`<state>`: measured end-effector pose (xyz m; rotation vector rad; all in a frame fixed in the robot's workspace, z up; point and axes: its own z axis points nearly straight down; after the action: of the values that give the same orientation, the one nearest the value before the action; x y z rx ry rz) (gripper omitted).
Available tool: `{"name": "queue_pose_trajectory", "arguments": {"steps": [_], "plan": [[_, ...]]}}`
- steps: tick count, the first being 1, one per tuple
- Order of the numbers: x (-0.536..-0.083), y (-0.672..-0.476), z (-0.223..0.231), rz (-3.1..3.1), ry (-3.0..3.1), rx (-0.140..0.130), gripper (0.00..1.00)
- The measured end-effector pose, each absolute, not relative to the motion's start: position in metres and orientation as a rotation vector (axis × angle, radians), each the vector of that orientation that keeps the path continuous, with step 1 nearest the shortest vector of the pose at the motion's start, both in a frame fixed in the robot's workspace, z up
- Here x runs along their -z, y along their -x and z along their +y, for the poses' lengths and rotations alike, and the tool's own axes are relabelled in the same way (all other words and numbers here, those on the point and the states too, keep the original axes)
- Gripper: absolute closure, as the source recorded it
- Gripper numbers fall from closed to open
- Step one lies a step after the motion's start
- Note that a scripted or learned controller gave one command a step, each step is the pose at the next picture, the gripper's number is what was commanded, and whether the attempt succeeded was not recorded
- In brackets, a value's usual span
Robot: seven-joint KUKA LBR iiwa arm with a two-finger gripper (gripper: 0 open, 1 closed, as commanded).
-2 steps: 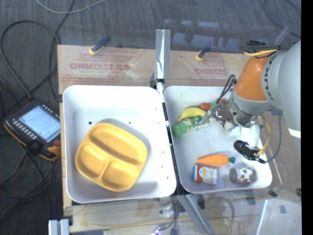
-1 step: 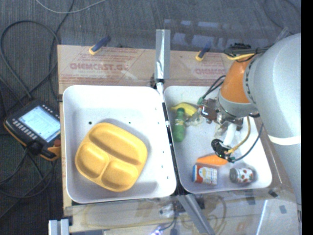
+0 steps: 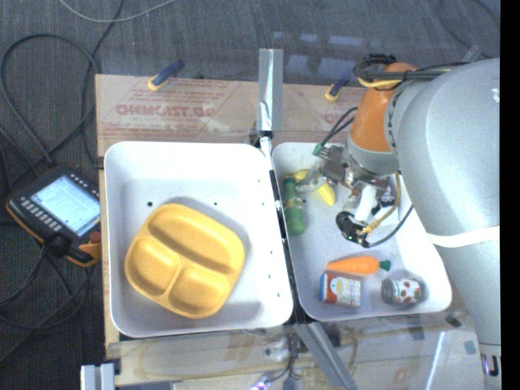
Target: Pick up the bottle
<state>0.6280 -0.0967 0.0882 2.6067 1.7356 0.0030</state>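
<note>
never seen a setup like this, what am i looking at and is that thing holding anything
One camera, fixed above a bench, looks down at a slant. The big grey shape on the right is a robot arm with an orange band. Its gripper hangs over the right white bin. That bin holds a green bottle by its left wall, a carrot, a red and white carton and a small jar. The left bin holds a yellow divided tray. Whether anything is gripped is too hard to tell from here.
</note>
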Motion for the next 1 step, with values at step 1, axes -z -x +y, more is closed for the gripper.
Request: {"name": "queue_pose_trajectory", "arguments": {"steps": [1], "plan": [[-0.0889,-0.5813,-0.0971,1.524,-2.733,-0.01,0.0]]}}
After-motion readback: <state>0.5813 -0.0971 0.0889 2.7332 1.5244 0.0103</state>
